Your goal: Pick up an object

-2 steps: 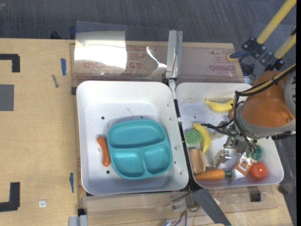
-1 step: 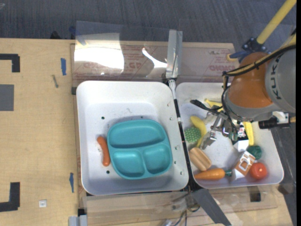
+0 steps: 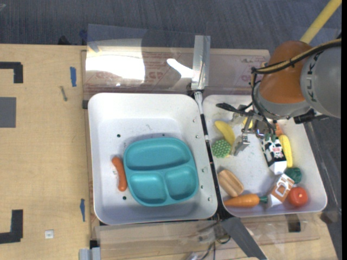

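Observation:
My gripper (image 3: 242, 141) hangs low over the right bin (image 3: 314, 161), under the arm's orange band (image 3: 282, 83). Its fingers look open with nothing between them. Just left of it lie a yellow banana (image 3: 224, 130) and a green studded ball (image 3: 220, 148). To its right stand a black-and-white cow-patterned carton (image 3: 274, 149) and a yellow corn cob (image 3: 286, 149). Nearer the front edge lie a tan bread roll (image 3: 230, 182), an orange carrot (image 3: 242, 200), a small orange-and-white box (image 3: 280, 189) and a red tomato (image 3: 298, 197).
The left bin (image 3: 103, 118) holds a teal divided plate (image 3: 161, 169) and an orange sausage (image 3: 120, 173) beside it. A dark green piece (image 3: 293, 174) sits near the tomato. Cables hang around the wrist. A clear panel (image 3: 141, 64) stands behind the bins.

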Controlling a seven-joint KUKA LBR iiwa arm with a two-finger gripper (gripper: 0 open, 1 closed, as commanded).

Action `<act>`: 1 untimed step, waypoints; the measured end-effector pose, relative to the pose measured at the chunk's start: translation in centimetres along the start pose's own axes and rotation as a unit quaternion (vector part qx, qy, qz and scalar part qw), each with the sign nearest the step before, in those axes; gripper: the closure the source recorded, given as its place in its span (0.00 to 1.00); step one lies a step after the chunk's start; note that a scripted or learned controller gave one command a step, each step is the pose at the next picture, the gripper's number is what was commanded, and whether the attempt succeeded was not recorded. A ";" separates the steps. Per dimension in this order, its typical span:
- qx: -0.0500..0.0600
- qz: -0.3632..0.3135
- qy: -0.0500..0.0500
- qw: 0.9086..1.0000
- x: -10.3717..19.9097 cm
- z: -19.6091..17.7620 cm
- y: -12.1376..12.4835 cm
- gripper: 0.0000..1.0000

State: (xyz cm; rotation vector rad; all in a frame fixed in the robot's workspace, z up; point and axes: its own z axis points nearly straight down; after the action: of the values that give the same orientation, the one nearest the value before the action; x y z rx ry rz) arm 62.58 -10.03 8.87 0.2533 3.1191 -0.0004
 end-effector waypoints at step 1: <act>0.001 0.034 0.001 0.999 -4.7 -2.9 -5.1 0.00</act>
State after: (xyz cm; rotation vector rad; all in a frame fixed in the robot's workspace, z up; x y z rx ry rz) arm 66.36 -15.84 11.78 0.3606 3.1107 -0.0016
